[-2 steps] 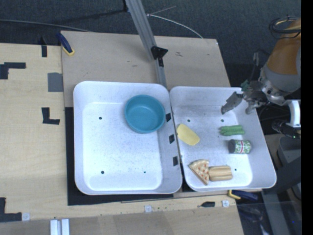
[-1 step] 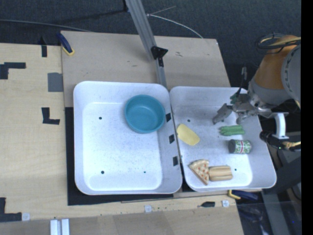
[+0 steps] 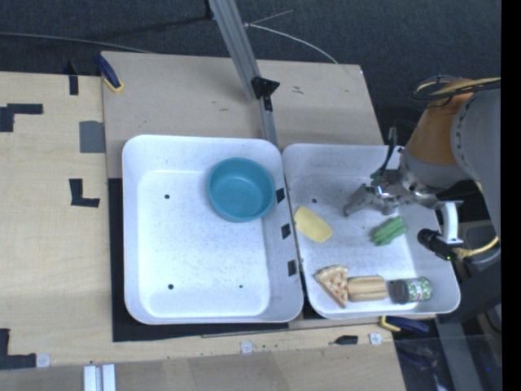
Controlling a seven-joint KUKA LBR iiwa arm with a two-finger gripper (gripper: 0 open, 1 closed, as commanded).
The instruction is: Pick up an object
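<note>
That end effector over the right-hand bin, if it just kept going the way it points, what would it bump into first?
The end effector points left and down into the right bin. Going straight on, it would probably meet the bin's bare floor first, short of the yellow piece. Depth is hard to judge from this one slanted view.

bins (image 3: pixel 146 243): white plastic, smooth, finely speckled
bowl (image 3: pixel 240 189): blue plastic, slight sheen
bench (image 3: pixel 49 243): pale wood, matt, dark tape patches
gripper (image 3: pixel 370 203): bare grey metal, dull shine
arm band (image 3: pixel 435 133): orange, smooth
can (image 3: pixel 417 290): green, glossy
pole (image 3: pixel 236 43): grey metal, satin
green piece (image 3: pixel 388 231): matt plastic look
</note>
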